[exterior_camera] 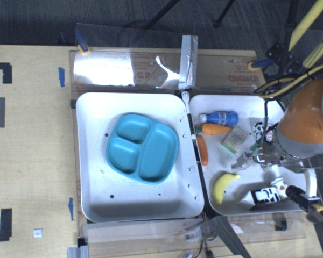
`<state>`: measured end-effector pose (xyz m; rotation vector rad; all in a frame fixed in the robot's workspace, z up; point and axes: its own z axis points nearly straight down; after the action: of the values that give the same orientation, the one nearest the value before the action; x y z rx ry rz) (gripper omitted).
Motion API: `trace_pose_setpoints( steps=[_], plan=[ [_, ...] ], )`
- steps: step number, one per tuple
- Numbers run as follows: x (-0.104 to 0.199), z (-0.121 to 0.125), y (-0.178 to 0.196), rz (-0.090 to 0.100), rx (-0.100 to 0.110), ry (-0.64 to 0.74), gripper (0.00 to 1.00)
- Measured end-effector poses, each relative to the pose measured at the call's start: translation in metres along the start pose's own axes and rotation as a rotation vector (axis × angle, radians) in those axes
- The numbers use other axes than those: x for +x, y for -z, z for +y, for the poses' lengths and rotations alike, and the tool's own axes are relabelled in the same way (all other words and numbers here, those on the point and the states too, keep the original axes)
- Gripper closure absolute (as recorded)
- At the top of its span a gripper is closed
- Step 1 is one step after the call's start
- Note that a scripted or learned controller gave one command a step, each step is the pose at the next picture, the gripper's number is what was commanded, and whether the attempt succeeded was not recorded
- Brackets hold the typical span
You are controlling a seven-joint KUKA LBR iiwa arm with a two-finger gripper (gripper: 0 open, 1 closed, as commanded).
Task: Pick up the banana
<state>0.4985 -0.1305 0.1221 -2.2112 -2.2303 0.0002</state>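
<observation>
Camera view: one banana (pixel 223 187), two carrots (pixel 203 149), one blue bottle (pixel 219 117); pincer (pixel 257 156) grip cannot be told.

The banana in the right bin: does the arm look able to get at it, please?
Probably yes. The banana lies uncovered near the right bin's front left corner, apart from the carrot, and the gripper is close by.

Bright overhead light, glare on rear panel (pixel 105 69), perhaps slightly soft.
</observation>
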Motion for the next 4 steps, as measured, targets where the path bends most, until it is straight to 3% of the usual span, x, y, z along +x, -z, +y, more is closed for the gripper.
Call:
trace_pose_setpoints(
  steps=[1,2,3,4],
  plan=[
    [0.1108,-0.0181,0.0617,-0.001,-0.001,0.025,0.00],
    [0.1098,-0.0172,0.0711,-0.002,-0.003,0.022,1.00],
    [0.1097,-0.0173,0.0711,-0.002,-0.003,0.021,0.00],
    [0.1167,-0.0187,0.0616,0.001,0.003,0.127,0.00]
  ],
)
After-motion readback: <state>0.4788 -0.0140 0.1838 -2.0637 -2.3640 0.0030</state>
